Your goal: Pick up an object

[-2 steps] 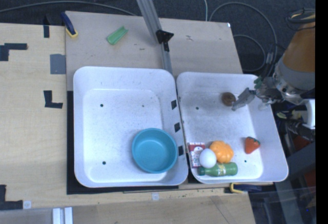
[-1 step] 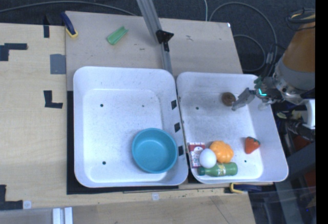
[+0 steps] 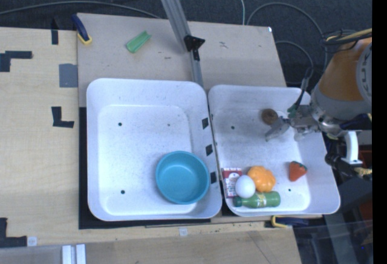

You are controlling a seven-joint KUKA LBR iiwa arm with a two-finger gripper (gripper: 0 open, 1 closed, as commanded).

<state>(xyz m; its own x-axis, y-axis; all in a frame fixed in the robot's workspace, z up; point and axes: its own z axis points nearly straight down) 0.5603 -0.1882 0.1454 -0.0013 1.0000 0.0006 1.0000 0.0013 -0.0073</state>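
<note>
Brown ball point(image 3: 269, 116) lies beside the gripper point(image 3: 279, 130); its grip state unclear.

Small brown round object point(image 3: 269, 116) lying in right bin point(image 3: 242, 99), upper middle, well apart from cluster at front.

A slanted grey metal pole point(image 3: 174, 6) crosses the tan wooden bench top point(image 3: 36, 136) behind the bins. A small green rectangular block point(image 3: 138, 41) lies on the board left of the pole. A blue-and-yellow clamp point(image 3: 81, 29) sits at the board's left corner. Black tape marks point(image 3: 58, 116) show on the bench.
</note>
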